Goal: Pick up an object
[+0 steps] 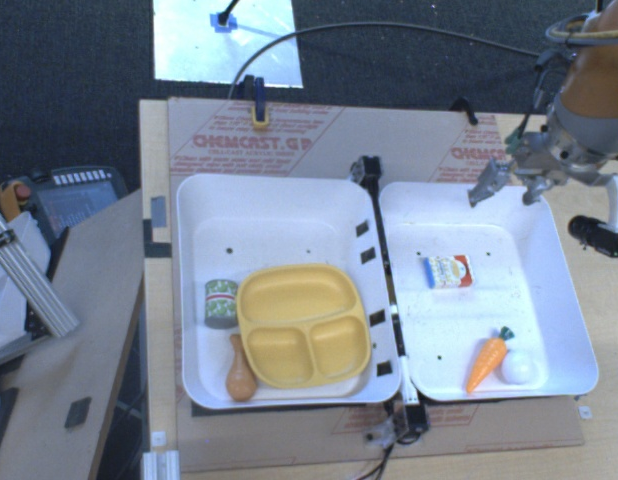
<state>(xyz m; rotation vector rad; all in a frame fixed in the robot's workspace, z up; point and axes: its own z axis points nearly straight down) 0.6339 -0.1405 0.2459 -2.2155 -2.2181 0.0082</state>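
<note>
In the right bin (549,258) lie a small white and blue packet (448,271), an orange toy carrot (486,362) with a green top, and a white egg-shaped object (517,368) touching the carrot. My gripper (509,185) hangs over the right bin's far edge, fingers spread open with nothing between them. It is well above and behind the packet. The left bin (279,203) holds a yellow divided plate (303,324), a small green can (220,302) beside it, and a tan wooden piece (239,370) partly under the plate's corner.
A black clip strip (381,268) runs between the two bins. A black cable (389,30) arcs over the cardboard behind the bins. A grey pendant (74,200) and an aluminium bar (29,278) sit on the left table.
</note>
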